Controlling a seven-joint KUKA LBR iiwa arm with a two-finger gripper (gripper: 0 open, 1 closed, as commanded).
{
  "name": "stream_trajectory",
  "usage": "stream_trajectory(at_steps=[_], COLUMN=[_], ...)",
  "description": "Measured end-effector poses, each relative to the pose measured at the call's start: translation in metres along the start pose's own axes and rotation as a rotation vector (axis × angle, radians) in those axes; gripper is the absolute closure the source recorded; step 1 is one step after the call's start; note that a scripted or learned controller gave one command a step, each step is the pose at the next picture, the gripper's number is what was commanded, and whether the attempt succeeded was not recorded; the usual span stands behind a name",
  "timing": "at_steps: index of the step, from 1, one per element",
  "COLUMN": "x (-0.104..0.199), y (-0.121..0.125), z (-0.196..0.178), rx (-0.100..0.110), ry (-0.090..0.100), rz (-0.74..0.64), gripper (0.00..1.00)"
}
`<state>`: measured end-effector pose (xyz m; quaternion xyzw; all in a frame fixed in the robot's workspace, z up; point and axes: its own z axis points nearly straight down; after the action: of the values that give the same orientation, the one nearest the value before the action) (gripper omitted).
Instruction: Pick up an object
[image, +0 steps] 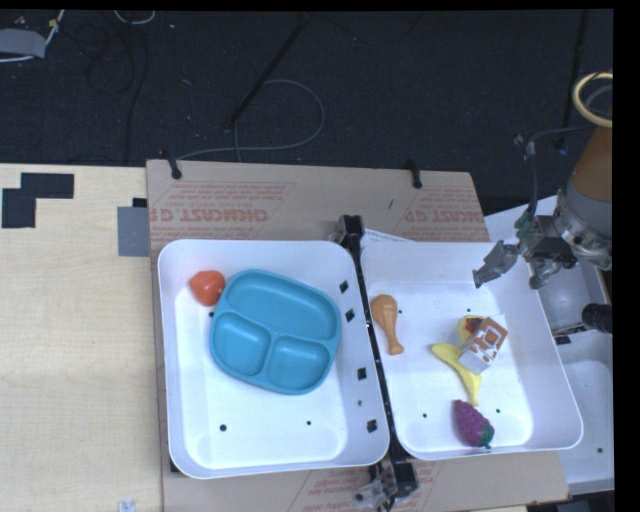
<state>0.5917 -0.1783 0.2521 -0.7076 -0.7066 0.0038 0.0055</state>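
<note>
Toys cluster in the right bin (430, 440): a chicken drumstick (386, 321) near the divider, a banana (458, 366) touching a small carton (484, 341), purple grapes (472, 423) by the front rim. The gripper (517, 264) hangs over that bin's far right edge, fingers spread, holding nothing. Bare floor lies beneath it. In the left bin (200, 440), a blue plate (273, 331) sits beside a tomato (207, 287).

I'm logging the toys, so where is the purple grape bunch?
The purple plastic grape bunch lies in the right white bin, near its front edge, just below the yellow toy banana.
</note>
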Motion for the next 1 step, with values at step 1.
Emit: stream_trajectory(at_steps=[1], x=[-0.0001], y=[0.0021], z=[-0.0066], rx=[-0.012], ry=[-0.003], rz=[-0.002], gripper=[0.0])
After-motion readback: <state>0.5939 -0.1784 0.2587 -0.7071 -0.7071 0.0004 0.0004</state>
